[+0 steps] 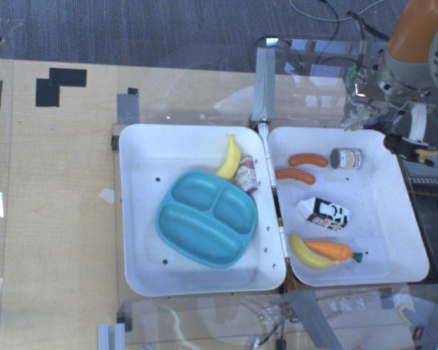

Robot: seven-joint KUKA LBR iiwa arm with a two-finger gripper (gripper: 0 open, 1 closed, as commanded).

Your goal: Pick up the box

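The box is a small white carton with black print. It lies on its side near the middle of the right bin. My gripper hangs over that bin's far edge, up and to the right of the box and well apart from it. It is just behind a small tin can. The grey arm with its orange band comes in from the upper right.
In the right bin, two sausages lie at the far left, and a banana and a carrot lie at the front. The left bin holds a blue divided plate, a banana and a small packet.
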